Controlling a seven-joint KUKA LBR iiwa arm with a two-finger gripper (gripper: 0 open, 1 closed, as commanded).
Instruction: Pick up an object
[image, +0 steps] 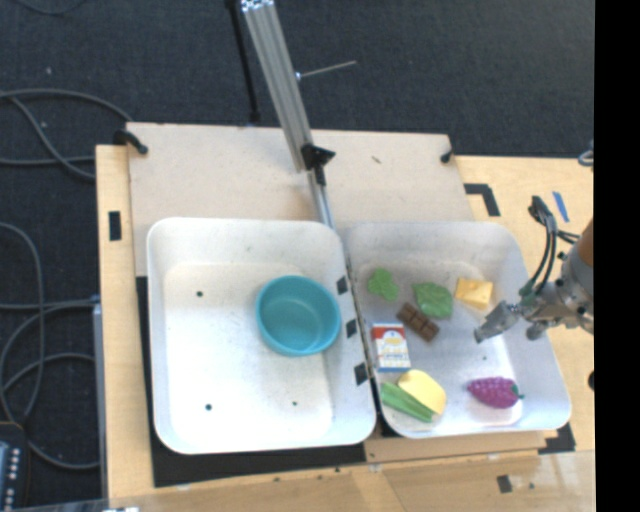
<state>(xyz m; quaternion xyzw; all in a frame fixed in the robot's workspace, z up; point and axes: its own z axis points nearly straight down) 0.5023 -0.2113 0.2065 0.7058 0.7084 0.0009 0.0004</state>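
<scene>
Your status entry: pick not yet made; end effector at the right bin's right edge, apparently spread and holding nothing; purple grapes, yellow block lie loose nearby.

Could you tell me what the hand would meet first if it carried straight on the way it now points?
Probably the brown chocolate-bar toy: the hand points left across the right white bin. Its height is unclear, so it could pass over.
</scene>
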